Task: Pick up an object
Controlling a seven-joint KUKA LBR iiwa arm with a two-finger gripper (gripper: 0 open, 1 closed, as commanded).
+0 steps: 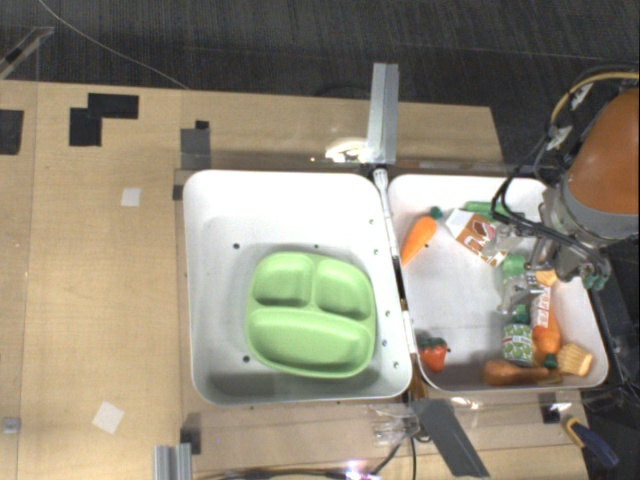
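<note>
Jaws: cannot tell whether spread or pressed together (too blurred among the clutter).
Gripper: low over the right bin, toward its 3 o'clock side, above a green can.
Objects to pick: carrot at the bin's 10 o'clock; brown packet at 12; tomato-like toy at 7; brown sausage-like piece and yellow piece at 5.
Left bin: holds a green divided plate.
</note>
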